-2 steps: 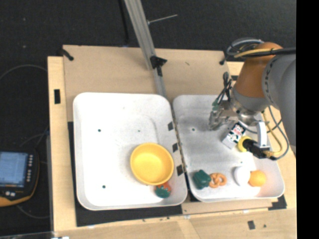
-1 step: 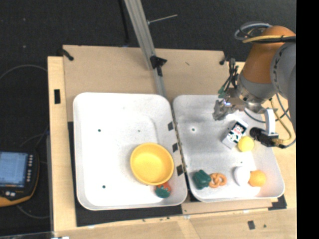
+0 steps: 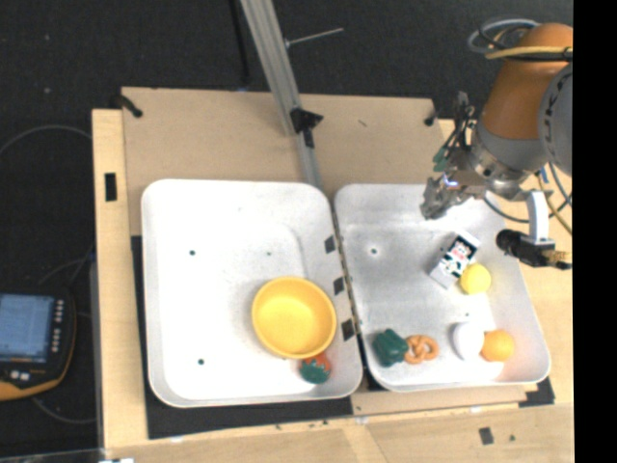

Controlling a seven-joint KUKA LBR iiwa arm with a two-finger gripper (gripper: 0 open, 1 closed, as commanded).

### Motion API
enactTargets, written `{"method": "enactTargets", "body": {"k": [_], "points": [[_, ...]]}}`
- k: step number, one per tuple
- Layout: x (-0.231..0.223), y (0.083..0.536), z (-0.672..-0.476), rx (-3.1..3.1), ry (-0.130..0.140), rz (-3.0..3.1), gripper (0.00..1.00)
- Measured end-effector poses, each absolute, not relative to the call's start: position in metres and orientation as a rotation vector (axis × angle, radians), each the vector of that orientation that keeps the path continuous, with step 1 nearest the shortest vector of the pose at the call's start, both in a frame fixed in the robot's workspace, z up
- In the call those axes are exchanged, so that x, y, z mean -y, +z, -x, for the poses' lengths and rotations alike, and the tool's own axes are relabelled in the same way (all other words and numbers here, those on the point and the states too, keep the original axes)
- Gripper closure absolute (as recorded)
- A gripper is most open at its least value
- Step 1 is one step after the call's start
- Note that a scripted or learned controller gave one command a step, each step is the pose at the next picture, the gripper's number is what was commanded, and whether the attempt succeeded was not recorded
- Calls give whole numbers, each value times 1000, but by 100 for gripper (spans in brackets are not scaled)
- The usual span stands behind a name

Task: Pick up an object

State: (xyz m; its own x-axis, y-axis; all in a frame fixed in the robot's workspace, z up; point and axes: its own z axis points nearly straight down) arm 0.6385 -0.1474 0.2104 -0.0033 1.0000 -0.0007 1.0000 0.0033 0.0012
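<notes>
Oddly, the patterned box [image 3: 454,258] bears no legible writing; claw [image 3: 439,201] nearby.

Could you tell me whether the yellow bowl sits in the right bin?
No, the yellow bowl sits in the left bin.

The arm [image 3: 521,104] is seen entering from the right edge of the camera view, high in the frame. The orange band [image 3: 525,85] is presented broadly toward the camera, with the grey wrist section below it angled down and to the left. The gripper [image 3: 440,199] is carried at the lower-left end of the wrist, pointed downward and raised, with nothing seen between its tips. Dark cabling is seen running along the wrist. The finger spacing cannot be resolved at this size.
</notes>
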Motion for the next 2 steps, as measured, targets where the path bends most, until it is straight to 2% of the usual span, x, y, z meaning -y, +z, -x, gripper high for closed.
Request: {"method": "enactTargets", "body": {"k": [1,2], "points": [[148,247,-640,-2223,5,-2214,100],[93,238,-637,-2228,1,-2215,100]]}}
